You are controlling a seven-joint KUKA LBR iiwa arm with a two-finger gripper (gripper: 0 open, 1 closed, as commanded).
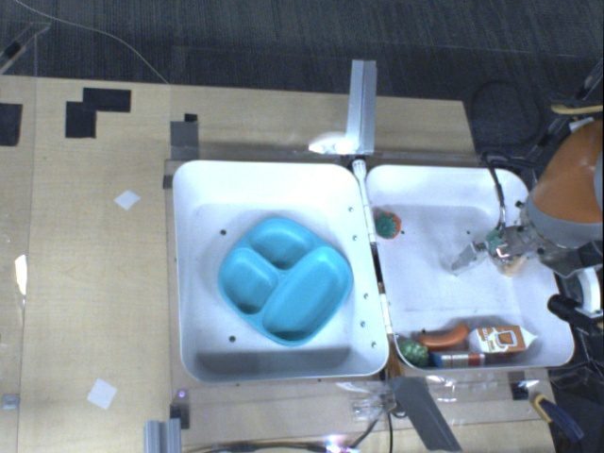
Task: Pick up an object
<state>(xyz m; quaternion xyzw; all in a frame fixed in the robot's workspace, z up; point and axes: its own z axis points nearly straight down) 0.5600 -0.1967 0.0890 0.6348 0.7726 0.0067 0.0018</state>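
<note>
Gripper [469,256] low in right bin [444,295], jaws apart, holding nothing. Probably easiest: carton [497,340], light, stiff, a bit slick, so grab across flat sides.

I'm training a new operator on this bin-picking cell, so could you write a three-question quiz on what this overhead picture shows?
1. True or false: the blue three-compartment plastic tray lies in the left white bin.
2. Which bin does the gripper hang over? A) left B) right
3. Fill in: the orange carrot-shaped toy lies along the right white bin's ____ wall.

Key: 1 true; 2 B; 3 near (bottom), beside the small orange-labelled carton. The small green-and-orange round toy sits by the divider.
</note>
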